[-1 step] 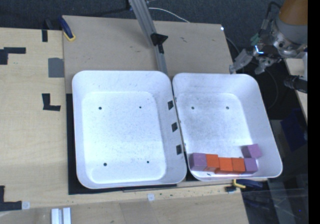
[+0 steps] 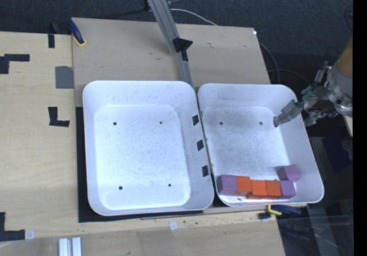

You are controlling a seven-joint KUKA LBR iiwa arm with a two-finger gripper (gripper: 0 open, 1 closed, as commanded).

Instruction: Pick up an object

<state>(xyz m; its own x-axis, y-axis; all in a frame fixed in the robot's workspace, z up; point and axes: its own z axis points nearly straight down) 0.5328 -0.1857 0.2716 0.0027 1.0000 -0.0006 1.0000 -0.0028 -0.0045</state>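
Observation:
Several small blocks lie in a row along the near wall of the right bin [image 2: 252, 90]: a purple block [image 2: 228, 184] at the left end, orange blocks [image 2: 259, 188] in the middle, and two purple blocks [image 2: 288, 173] at the right end. My gripper [image 2: 292, 113] hangs over that bin's right rim at its far right corner, well away from the blocks. Nothing is held in it.
The left bin [image 2: 92, 134] stands beside the right one, their rims touching. A slanted metal pole [image 2: 163, 14] rises behind the bins. Blue and yellow clamps sit at the bench's far left corner [image 2: 77, 34] and near its front edge [image 2: 281, 210].

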